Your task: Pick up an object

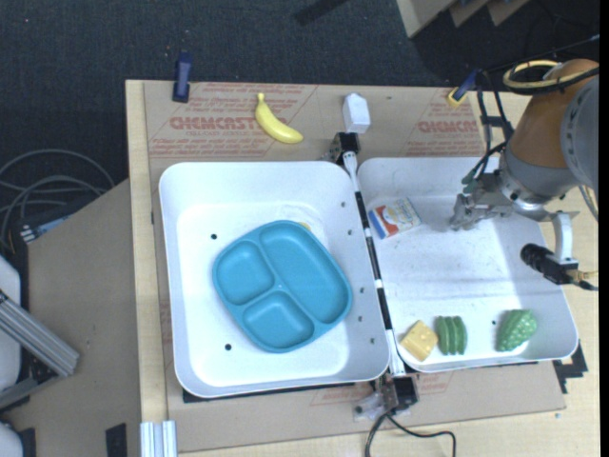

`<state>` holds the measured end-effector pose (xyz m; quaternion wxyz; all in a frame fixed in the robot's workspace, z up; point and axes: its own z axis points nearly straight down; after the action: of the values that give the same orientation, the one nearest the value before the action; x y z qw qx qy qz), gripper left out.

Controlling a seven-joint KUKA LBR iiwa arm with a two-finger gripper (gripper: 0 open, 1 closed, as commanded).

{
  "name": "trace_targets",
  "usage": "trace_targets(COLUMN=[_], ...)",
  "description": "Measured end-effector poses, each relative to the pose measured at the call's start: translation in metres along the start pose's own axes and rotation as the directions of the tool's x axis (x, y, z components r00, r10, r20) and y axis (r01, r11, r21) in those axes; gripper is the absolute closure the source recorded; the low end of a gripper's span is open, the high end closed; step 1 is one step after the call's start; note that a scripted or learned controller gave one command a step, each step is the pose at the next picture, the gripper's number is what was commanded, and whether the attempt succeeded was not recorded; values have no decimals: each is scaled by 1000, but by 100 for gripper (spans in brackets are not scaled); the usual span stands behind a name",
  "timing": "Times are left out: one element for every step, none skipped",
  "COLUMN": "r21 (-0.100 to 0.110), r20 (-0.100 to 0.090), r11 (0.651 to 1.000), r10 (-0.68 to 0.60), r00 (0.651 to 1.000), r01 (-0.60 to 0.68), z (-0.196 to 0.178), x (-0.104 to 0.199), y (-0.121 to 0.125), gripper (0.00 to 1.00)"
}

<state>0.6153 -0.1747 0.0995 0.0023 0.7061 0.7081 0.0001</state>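
Carton (394, 217) lies near tool (468, 211), fingers blurred.

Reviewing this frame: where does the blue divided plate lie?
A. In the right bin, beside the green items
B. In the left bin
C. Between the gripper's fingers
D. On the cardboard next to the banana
B. The blue divided plate lies flat on the floor of the left bin, apart from the gripper, which is over the right bin.

Dark carpet floor (114, 27), cardboard-topped bench (228, 112)
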Motion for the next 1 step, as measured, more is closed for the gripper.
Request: trace_targets(r21=[-2], r20=[2], r11=[1000], r10=[-1], r00=[1000], r01=[1], z=[-10], x=[0], y=[1], gripper=[100])
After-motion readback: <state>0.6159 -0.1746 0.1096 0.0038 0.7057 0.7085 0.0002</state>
